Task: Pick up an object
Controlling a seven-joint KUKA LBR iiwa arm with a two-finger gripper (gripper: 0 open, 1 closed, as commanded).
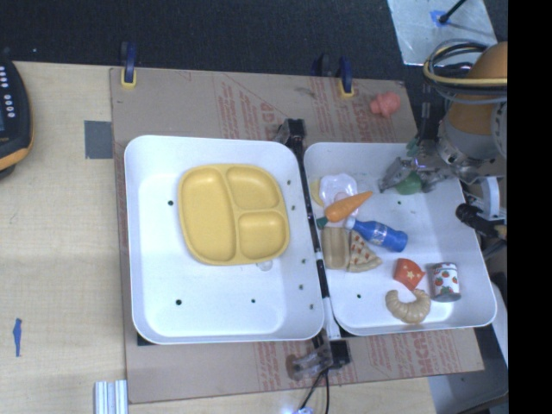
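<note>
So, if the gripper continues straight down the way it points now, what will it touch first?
Probably the small green object directly under the gripper, in the right bin. Depth is unclear from above, so it may already be touching it or reach the bin floor beside it.

Left shallow white plastic bin (155,309) — holds a pale yellow divided plate (233,213). Right white bin (470,304): orange carrot (349,205), blue bottle (380,235), red wedge (409,272), tan curved piece (409,307) — red-spotted white cup (445,281).

A small green object (412,184) lay near the right bin's (466,317) twelve o'clock edge, directly under the jaws. Its shape could not be told. An orange carrot (348,204) lay tilted well off at its nine o'clock.
</note>
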